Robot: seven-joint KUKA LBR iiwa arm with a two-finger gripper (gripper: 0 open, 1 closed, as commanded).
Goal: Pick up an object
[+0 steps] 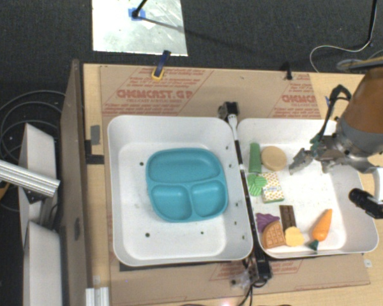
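The round tan cookie [274, 157] is lying near the top-left of the right bin [364, 234], beside a green block [254, 157]. The gripper [301, 160] is hovering just to its right; whether it is clenched, I cannot tell. It is likely needing to centre over the cookie before descending, avoiding the block.

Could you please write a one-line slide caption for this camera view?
Pincer hovers over the right bin of toy food; blue divided tray lies in the left bin.
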